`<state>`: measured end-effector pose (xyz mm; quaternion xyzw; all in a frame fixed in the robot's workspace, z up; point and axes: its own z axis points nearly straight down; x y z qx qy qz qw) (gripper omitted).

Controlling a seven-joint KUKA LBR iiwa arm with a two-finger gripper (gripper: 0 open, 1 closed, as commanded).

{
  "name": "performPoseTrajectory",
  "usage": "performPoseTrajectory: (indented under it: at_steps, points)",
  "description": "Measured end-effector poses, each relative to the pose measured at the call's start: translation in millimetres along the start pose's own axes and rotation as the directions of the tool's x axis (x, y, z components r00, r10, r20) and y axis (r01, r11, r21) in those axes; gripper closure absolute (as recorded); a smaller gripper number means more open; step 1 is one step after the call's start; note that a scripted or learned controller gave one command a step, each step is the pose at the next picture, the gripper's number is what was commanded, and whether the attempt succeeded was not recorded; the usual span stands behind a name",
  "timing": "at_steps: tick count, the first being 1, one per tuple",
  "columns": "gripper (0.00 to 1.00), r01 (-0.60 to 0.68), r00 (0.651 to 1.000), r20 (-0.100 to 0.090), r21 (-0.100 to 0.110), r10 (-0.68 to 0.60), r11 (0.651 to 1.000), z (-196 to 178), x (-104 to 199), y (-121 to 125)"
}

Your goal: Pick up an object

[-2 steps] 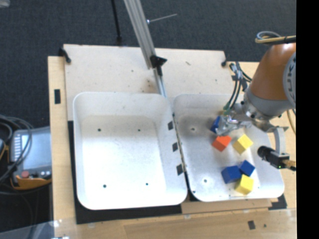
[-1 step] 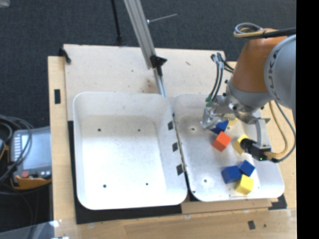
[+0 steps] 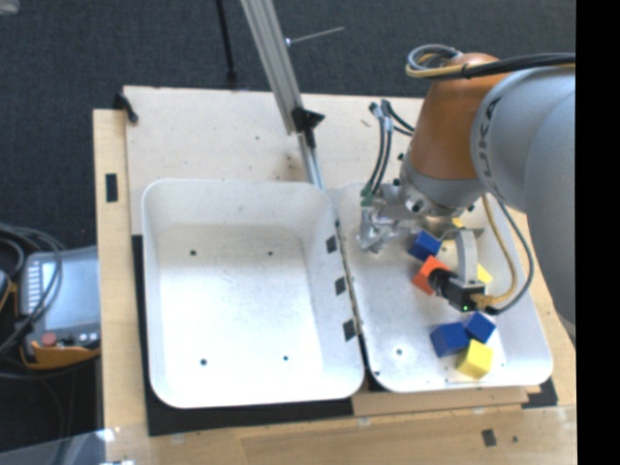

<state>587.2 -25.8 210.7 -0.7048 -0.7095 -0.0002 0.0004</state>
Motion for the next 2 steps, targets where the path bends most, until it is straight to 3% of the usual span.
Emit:
performPoseTrajectory:
  at_steps: [2]
  points:
    - [1.00,0.001,1.000,-0.001,-0.003,-0.001,1.000,-6.6,98.4,23.0]
